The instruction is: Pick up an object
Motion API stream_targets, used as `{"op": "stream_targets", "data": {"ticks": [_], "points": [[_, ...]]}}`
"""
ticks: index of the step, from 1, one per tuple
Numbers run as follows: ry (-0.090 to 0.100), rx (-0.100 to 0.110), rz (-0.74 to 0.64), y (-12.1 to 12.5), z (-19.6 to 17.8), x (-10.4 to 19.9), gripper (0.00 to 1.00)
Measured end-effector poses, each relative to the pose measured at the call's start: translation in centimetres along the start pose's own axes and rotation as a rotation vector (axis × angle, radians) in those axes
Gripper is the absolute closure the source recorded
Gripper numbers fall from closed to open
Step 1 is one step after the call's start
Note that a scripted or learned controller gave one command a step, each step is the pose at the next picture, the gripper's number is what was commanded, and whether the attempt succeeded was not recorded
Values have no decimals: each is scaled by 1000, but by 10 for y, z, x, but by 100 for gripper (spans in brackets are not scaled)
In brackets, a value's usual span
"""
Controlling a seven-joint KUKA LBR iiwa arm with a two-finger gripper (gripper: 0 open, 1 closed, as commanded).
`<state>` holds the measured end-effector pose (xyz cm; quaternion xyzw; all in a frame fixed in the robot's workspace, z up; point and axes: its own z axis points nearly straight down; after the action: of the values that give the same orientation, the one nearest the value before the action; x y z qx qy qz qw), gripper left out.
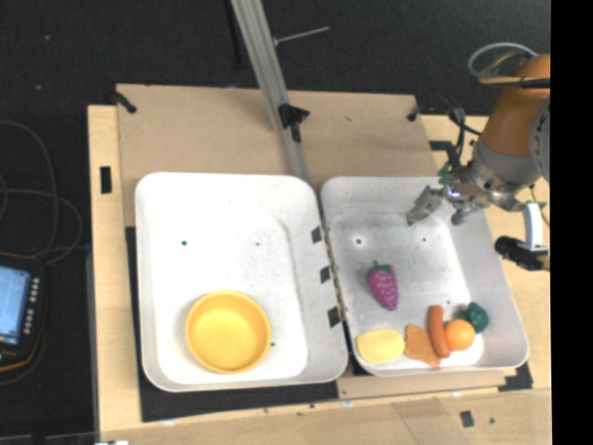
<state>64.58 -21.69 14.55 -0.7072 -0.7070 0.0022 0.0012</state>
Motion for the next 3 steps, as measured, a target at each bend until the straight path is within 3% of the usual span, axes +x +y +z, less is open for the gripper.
{"op": "stream_targets", "data": {"ticks": [1,2,3], "points": [[0,-2,0,-1,47,0,0],[-3,-8,0,1,33,-2,100],[0,-7,1,-7,-13,-2,100]]}}
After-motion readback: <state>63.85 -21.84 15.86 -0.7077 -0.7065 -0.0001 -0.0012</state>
